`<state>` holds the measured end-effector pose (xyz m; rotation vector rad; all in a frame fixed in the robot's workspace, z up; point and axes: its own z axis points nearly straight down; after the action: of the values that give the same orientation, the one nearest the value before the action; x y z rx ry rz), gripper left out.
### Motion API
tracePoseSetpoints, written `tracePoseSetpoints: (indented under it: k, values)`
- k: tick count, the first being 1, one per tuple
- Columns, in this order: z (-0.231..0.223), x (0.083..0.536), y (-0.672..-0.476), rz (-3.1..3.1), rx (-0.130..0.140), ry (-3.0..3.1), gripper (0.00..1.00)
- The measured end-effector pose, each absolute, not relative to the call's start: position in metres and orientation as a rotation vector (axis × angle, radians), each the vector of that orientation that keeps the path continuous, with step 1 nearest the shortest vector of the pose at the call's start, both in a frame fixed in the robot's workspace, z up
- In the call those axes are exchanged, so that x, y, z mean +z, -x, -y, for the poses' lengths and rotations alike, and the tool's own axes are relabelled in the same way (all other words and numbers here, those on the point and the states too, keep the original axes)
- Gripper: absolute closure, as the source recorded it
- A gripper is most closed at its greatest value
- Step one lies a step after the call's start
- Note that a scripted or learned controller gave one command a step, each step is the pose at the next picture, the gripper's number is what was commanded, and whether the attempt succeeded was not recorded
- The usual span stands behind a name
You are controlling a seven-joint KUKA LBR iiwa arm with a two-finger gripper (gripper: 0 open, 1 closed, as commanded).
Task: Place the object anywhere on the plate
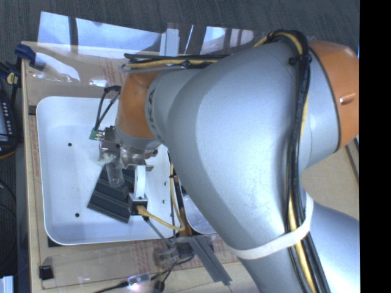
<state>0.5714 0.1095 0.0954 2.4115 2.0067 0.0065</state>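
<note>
gripper over one dark object, left bin.

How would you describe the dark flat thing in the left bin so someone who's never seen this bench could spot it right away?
Start at the big white left bin, the one the grey arm reaches over. Follow the arm down to its gripper; directly beneath it lies a dark ribbed slab, tilted diagonally toward the bin's lower edge. It is the only large dark shape on the white floor, unlike the few tiny black dots nearby.
</note>
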Motion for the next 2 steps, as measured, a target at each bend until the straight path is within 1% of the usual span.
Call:
tracePoseSetpoints:
  k: [1,2]
  values:
    - [-0.11,0.095,-0.514,-1.927,0.007,-2.478,1.0]
    - [-0.151,0.096,-0.484,-2.603,0.006,-1.756,1.0]
